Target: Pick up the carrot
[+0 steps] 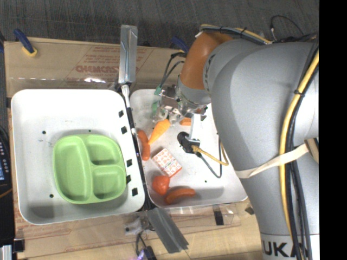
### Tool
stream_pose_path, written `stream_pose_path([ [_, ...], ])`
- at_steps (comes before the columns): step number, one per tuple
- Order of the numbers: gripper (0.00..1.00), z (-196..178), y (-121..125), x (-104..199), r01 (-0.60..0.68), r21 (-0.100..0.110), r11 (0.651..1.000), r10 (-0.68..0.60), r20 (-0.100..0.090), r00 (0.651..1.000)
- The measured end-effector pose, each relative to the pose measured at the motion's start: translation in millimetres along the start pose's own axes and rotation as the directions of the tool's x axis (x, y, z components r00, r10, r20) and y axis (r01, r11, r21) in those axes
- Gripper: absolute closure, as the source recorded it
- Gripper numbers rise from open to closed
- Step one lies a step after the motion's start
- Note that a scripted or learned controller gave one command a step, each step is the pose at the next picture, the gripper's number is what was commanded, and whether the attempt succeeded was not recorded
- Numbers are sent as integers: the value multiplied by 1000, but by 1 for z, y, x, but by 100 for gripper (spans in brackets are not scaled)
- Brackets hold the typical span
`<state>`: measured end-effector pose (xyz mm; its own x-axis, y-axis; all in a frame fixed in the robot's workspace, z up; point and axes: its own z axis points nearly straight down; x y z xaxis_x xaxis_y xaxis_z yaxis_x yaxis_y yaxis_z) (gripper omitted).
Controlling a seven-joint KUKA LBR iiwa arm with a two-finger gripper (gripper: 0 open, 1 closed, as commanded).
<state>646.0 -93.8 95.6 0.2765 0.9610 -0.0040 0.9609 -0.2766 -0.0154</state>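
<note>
Orange carrot point(159, 130), tilted diagonally, right bin point(230, 186), possibly lifted

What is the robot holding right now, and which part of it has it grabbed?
It cannot be told. The tool sits right at the upper end of the carrot in the right bin, but the arm hides whether it grips it.

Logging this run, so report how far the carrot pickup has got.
Done: the arm is over the right bin, its gripper right at the carrot. In hand: closing in on the carrot's upper end; whether the fingers grip it is unclear. Left: the lift, since the carrot seems to lie low in the bin beside the small box.
</note>
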Motion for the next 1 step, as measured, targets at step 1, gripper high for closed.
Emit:
stream_pose_path([
  [1,100,-96,4,24,464,-15,885,-464,5,886],
])
